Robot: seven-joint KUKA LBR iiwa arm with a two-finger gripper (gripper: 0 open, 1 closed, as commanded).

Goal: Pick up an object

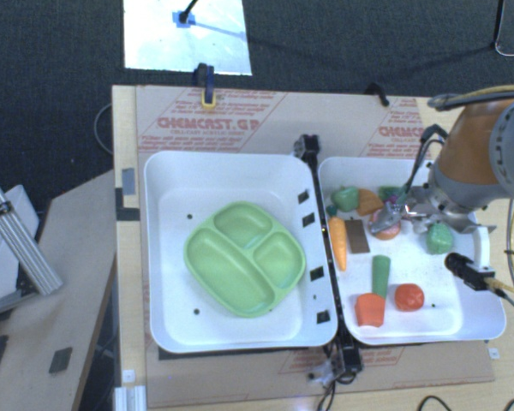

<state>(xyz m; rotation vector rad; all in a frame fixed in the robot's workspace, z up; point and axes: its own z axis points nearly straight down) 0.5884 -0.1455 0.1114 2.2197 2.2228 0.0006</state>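
Observation:
The right bin holds several toy foods. My gripper reaches in from the right and hangs low over the bin's back middle, right above a small red and white piece. To its left lie a green piece and an orange piece. A brown block and a carrot lie near the bin's left wall. Below stand a green cylinder, an orange-red cup and a red tomato. A green lump sits under the wrist.
The left bin holds a light green divided plate. A black divider with clips runs between the bins. The arm's grey wrist and orange band cover the right bin's back right corner; a black fitting with cable juts over its right side.

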